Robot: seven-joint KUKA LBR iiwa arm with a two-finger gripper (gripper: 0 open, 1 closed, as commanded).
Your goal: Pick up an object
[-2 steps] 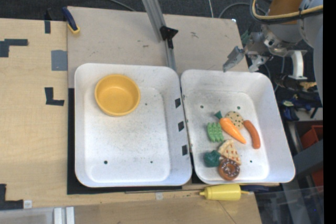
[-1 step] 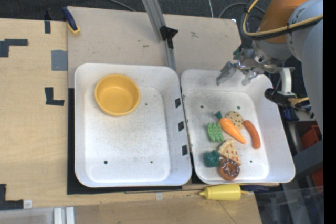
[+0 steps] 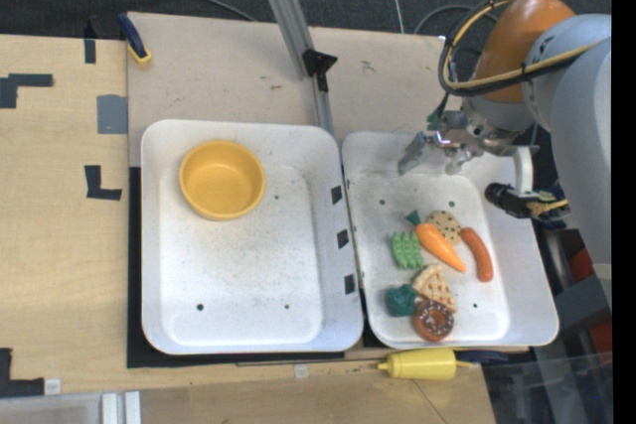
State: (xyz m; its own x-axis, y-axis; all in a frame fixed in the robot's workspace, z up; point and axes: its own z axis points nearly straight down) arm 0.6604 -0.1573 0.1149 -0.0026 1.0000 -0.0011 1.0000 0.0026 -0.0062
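Scanning rightward, we are seeing a yellow bowl [image 3: 222, 178] sitting in the left bin [image 3: 164, 313]; right of it, a toy carrot [image 3: 440, 246] is lying among play food, while our gripper [image 3: 437, 154] is hovering above, fingers spread, holding nothing.

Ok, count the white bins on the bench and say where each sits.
2. The left bin holds a yellow bowl. The right bin, touching it, holds a cluster of toy food, with the hand over its far end.

An orange toy carrot [image 3: 440, 246] lies slantwise in the right bin [image 3: 527, 313] (among other toy foods).
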